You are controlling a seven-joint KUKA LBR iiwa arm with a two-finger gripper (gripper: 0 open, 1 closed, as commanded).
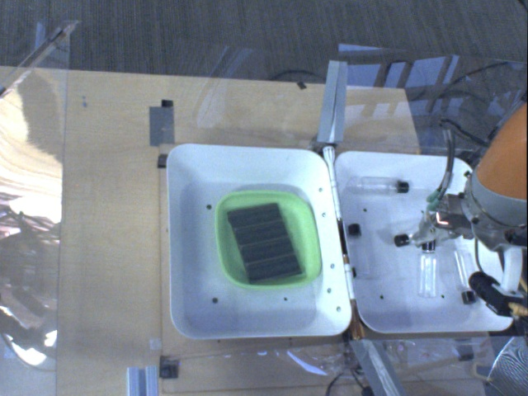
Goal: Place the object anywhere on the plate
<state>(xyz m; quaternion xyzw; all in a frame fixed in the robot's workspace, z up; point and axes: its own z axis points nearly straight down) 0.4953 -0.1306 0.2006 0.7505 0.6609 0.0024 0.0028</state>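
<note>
The tool [429, 236] is hanging over a clear vial [427, 275] in the right bin [371, 304]; its state I cannot tell. The vial, lying flat, could roll away, missing the green plate [224, 221].

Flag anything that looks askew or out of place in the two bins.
Little stands out. The dark ridged block lies on the green plate in the left bin, turned at a slant to the bin's sides. The hand is over the right bin.
</note>
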